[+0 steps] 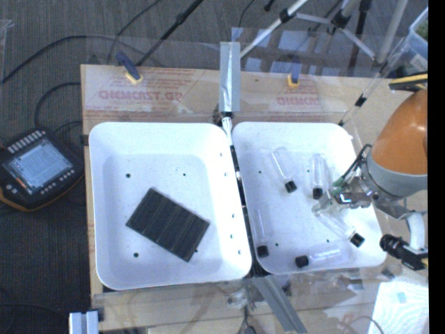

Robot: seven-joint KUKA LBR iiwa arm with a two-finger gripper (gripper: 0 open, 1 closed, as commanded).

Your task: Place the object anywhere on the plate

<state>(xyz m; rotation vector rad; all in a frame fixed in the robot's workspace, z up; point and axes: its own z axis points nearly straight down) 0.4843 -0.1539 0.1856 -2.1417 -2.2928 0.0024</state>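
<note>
A dark ribbed rectangular plate [167,225] lies flat and skewed on the floor of the left bin [104,186]. In the right bin [299,134] lie several clear plastic tubes with black caps. One tube [281,165] and a second tube [318,172] rest near the middle. A third tube [345,229] lies by the right wall, just under the gripper. My gripper [332,202] hangs low over the right side of the right bin, beside the cap of the second tube. The grey wrist and orange band [403,141] hide part of the bin's right wall.
Two more capped tubes lie by the right bin's front wall, one tube [259,229] at the left and the other tube [321,256] further right. A metal post [229,82] stands behind the rims where the bins meet. A teach pendant [35,165] sits off the bench at left.
</note>
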